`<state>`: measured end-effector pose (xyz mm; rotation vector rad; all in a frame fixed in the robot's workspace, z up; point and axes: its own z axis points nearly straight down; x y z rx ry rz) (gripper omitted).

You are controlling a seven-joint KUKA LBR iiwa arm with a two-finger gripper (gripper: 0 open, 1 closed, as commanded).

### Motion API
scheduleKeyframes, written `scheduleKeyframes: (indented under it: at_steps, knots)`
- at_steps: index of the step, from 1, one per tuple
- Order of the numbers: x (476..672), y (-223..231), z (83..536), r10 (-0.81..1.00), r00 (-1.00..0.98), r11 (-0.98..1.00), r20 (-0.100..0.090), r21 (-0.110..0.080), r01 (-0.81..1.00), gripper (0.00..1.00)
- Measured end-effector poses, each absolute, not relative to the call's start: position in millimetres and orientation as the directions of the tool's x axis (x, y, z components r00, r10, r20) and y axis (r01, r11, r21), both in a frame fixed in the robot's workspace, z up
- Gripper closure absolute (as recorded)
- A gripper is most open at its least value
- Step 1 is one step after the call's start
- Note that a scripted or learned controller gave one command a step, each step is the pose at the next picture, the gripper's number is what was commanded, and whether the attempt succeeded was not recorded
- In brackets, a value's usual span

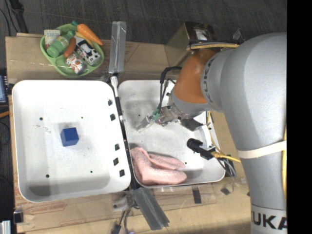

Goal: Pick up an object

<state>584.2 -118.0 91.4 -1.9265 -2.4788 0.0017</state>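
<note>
Item 1: gripper (146,122), low in the right bin (131,94), far half; its state I cannot tell, the tips being too small and blurred.
Item 2: pink cloth (157,167), crumpled at the same bin's near edge, apart from the gripper.
Item 3: blue cube (69,136), alone in the left bin (29,94).
Risk: the gripper sits over bare floor, so closing here would likely catch nothing; the limp cloth may slip out if pinched at a fold.

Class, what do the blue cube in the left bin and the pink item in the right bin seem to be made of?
Blue cube: probably foam or matte plastic; flat faces, crisp edges, no shine. Pink item: seemingly soft cloth; it lies slumped in rounded folds, with a dull surface.
</note>
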Motion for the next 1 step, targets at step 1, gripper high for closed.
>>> scheduleKeyframes:
  at_steps: [1]
  knots:
    - [603.6, -110.2, 92.2, 0.994, -0.105, 0.105, 0.001, -0.001, 0.994, 0.0]
